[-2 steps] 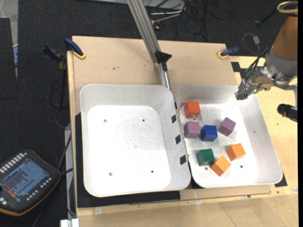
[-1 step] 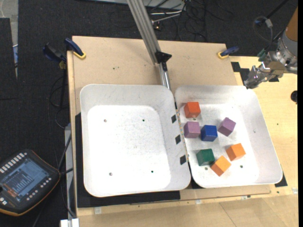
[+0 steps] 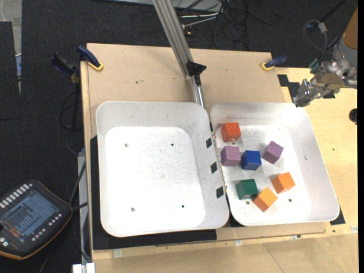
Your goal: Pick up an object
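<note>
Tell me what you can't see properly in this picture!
- The arm is cut off by the camera view's right edge.
- The gripper is small and blurry, so its grip can't be judged.
- The handheld screen at lower left is cut by the edge, its text too tiny to read.

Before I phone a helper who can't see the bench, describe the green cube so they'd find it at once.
Start at the right bin, the one holding the cubes. Look along its near side, by the edge shared with the left bin. The green cube sits there, just below the blue cube and left of an orange cube; it is the one green cube.
</note>
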`<act>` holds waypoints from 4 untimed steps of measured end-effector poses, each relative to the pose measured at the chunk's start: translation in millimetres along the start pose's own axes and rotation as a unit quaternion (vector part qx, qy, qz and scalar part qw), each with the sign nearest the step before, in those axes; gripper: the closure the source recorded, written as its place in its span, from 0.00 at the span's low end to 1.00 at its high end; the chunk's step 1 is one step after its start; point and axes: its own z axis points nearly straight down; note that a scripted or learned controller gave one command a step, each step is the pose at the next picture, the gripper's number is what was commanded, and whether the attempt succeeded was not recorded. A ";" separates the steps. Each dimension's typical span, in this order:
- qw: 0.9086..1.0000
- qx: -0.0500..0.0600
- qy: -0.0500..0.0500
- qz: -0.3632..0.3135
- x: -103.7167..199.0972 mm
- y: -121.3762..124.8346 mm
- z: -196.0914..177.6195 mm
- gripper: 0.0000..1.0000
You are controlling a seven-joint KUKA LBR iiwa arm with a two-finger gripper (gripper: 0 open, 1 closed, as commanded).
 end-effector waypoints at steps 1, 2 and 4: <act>1.000 0.002 0.001 -0.002 48.4 -1.0 15.6 1.00; 1.000 0.002 0.002 -0.002 97.2 -5.1 30.4 1.00; 1.000 0.002 0.002 -0.002 194.2 -21.6 47.7 1.00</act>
